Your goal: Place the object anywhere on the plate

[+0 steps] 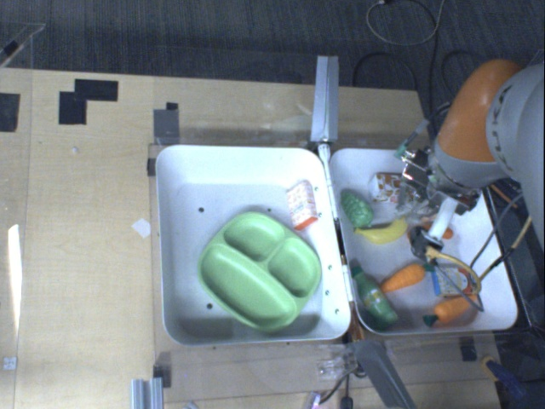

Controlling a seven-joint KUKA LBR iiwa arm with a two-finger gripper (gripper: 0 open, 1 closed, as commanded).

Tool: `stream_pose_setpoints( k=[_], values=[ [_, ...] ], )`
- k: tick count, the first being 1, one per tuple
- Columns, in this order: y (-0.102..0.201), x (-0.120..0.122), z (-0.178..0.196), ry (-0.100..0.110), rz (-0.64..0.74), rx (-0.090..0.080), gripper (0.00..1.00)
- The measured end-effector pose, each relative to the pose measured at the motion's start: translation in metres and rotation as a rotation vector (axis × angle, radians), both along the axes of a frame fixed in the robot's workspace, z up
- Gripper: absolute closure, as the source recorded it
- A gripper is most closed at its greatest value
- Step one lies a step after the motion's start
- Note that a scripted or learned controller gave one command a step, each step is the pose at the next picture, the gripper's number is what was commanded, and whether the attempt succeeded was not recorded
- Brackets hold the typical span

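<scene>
Plate, green and split into three wells, lies in the left bin, slightly toward 6 o'clock of its middle, with nothing resting on it. A small white and orange packet lies just off its rim at 1 o'clock. Candidate objects sit in the right bin: a banana near the centre, a green vegetable touching or nearly touching it at 10 o'clock, a carrot at 5 o'clock of the banana, a second carrot toward the bin's 5 o'clock corner, and a darker green item at 7 o'clock. The gripper hangs over this bin at 3 o'clock of the banana, carrying nothing visible; whether the claw is wide or narrow cannot be told. The step in hand appears to be the pick, the banana being the likeliest target. A clean grasp calls for closing across the banana's narrow middle, clear of the green vegetable, then lifting high over the wall between the bins before release above a well.
</scene>
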State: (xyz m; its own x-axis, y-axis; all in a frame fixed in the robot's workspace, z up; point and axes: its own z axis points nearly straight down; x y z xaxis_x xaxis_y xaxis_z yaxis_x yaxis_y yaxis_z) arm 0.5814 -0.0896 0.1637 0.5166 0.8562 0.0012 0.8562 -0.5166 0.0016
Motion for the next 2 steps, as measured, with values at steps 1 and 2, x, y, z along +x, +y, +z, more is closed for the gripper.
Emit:
stream_pose_setpoints(
  k=[1,2],
  values=[
    [0.0,0.0,0.0,0.0,0.0,0.0,0.0],
    [0.001,0.002,0.011,-0.004,0.003,0.001,1.0]
  ],
)
